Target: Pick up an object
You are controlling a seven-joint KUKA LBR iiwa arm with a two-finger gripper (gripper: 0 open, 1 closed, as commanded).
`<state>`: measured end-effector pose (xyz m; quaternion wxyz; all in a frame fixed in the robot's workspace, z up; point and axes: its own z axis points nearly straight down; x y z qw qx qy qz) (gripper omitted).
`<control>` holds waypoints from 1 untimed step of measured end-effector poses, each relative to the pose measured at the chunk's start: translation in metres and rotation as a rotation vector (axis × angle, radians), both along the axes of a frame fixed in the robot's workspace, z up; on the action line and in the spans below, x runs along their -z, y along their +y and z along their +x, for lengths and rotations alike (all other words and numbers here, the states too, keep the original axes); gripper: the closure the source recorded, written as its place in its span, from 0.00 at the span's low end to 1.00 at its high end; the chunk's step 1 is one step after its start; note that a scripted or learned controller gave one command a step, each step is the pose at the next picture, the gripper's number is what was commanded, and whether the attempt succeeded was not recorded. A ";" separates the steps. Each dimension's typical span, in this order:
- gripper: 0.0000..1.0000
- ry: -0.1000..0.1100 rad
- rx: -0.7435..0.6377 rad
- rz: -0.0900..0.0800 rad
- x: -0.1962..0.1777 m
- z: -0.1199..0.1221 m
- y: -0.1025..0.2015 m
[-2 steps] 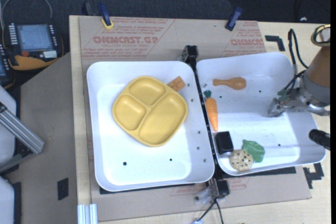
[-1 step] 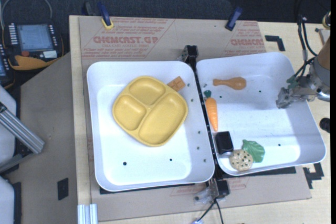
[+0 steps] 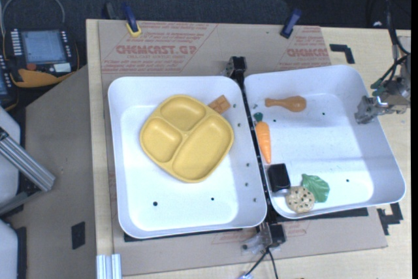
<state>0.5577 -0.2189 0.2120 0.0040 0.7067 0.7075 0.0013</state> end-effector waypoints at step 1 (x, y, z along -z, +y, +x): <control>1.00 0.009 -0.003 0.007 0.007 -0.003 0.048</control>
